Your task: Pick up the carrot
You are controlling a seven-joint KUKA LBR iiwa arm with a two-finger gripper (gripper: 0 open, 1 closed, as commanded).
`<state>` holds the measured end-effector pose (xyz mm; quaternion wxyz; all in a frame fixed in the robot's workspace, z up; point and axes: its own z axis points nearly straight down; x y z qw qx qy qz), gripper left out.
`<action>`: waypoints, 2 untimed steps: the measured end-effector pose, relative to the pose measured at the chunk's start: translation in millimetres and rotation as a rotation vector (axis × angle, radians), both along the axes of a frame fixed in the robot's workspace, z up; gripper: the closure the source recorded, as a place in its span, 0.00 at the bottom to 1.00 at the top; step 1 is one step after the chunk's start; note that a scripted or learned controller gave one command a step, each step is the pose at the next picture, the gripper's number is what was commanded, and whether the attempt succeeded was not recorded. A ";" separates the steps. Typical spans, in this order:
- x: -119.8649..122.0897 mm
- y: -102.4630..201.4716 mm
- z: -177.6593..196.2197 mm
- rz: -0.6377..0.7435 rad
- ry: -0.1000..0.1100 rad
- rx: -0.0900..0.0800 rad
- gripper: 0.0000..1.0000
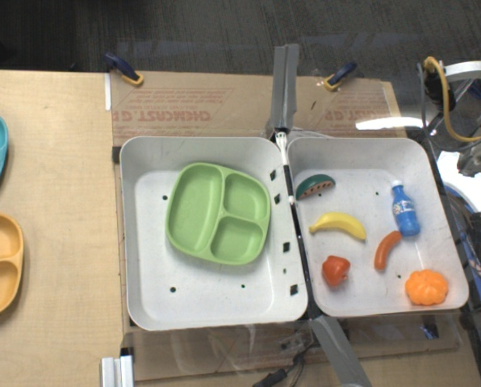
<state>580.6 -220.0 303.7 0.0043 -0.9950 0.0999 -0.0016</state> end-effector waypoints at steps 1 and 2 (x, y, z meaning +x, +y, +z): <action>-1.9 25.2 -82.6 -0.003 0.007 0.000 1.00; -17.9 21.5 -16.1 -0.004 0.001 0.001 1.00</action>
